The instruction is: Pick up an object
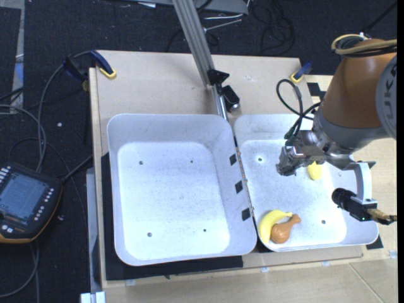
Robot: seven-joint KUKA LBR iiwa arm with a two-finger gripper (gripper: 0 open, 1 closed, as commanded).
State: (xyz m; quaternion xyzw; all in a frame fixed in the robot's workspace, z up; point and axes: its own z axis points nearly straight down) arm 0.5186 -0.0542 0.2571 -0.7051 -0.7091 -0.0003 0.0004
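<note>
My gripper point(288, 166) hangs over the upper middle of the right bin point(265, 141), dark and pointing down at the bin floor. A small yellow object point(314, 170) lies just to its right, partly hidden by the wrist. Near the bin's front edge lie a yellow banana point(273, 219) and an orange-brown drumstick-shaped toy point(283, 229), touching each other. They are well below the gripper in the view. Nothing shows between the fingers.
The left bin point(170, 188) sits beside the right one, with black clips point(240, 185) along the shared rim. A slanted metal pole point(197, 36) and its clamp stand behind the bins. A black fitting point(350, 204) juts over the right bin's right edge.
</note>
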